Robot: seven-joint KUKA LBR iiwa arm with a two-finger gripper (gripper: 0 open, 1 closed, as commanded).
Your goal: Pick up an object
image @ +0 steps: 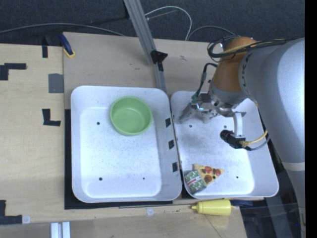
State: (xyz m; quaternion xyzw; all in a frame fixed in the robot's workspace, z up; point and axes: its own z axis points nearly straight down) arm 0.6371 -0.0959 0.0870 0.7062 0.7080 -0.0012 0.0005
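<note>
While the gripper (190, 112) sits low over the upper left part of the right bin (247, 185), nothing is visible between its fingers, and I cannot tell whether they are spread or closed; the wrist hardware blocks that.

Candidates:
- pizza slice toy (209, 172) and a small green printed item (194, 180), touching or nearly so, at the right bin's lower left corner. Well apart from the gripper.
- green bowl (131, 115) in the left bin (89, 182), upper middle, upright.
- yellow bottle (214, 208) lies on the bench just outside the right bin's lower rim, likely not reachable cleanly.

Judgement: this is the approach stage, no grasp made.

To do it well:
- the pizza slice looks flat, so it needs a low descent with jaws straddling the narrow width, not the long axis.
- both items crowd the bin wall; come in from the bin's open interior side so a finger doesn't land on the rim.
- separate targets: aim for the slice's tip end, away from the green item, to avoid a double contact.
- the bowl's rim is the easier pinch if the corner grasp looks cramped.
</note>
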